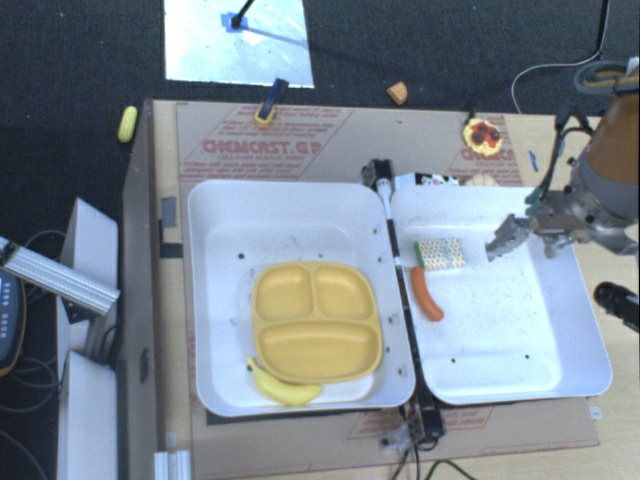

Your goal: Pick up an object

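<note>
We found the end effector (508,236) hanging over the upper right part of the right bin (560,368); we could not tell how it was set, and nothing showed in its grip. In that bin a patterned sponge (441,253) lay near the left wall, with an orange carrot (426,294) just below it. In the left bin (220,268) we noted a yellow divided plate (317,320) and a banana (284,387) touching its lower edge.
</note>
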